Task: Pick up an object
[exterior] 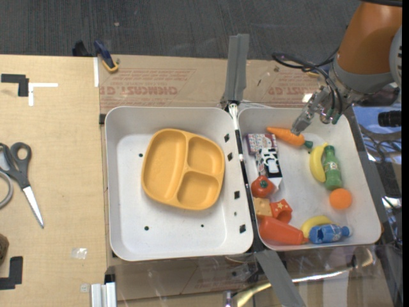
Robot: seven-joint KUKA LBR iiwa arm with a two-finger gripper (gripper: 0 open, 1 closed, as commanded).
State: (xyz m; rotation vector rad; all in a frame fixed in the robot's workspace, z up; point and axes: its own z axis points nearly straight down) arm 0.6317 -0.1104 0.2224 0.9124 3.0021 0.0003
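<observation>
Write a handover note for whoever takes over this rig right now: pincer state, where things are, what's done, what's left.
Pincer: low over the right bin, at the thick end of the carrot; nothing visibly between its fingers.
Right bin also holds: box, tomato, green bottle beside a banana, orange, blue bottle, red pieces near the front.
Left bin: yellow divided plate.
Done: approach toward the carrot.
Left: grasp and lift an object; nothing is picked up yet.

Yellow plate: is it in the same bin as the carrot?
No, the yellow plate lies in the left bin, while the carrot lies in the right bin.
</observation>
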